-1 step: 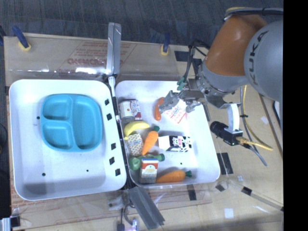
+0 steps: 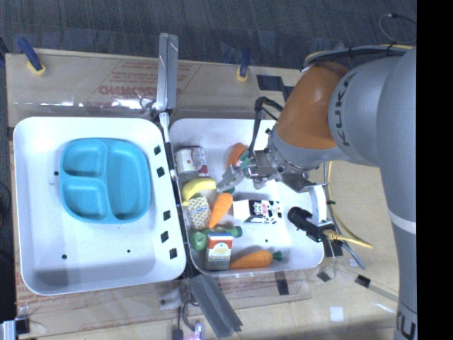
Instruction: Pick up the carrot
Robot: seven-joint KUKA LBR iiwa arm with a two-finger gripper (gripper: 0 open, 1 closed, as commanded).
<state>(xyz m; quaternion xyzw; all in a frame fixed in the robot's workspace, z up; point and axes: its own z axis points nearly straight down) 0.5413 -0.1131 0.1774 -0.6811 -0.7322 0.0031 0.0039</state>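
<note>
Orange carrot (image 2: 221, 209) lay tilted in the right bin (image 2: 311, 261), between a banana (image 2: 198, 188) and a black-and-white carton (image 2: 259, 210). The gripper (image 2: 237, 174) hovered just above the carrot's upper end; its state could not be determined.

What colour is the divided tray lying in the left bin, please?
Light blue; the divided tray shows plainly in the camera view.

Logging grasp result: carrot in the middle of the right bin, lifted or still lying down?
Still lying in the right bin. The carrot rests tilted among the other items, with the gripper just above its top end, not around it.
</note>
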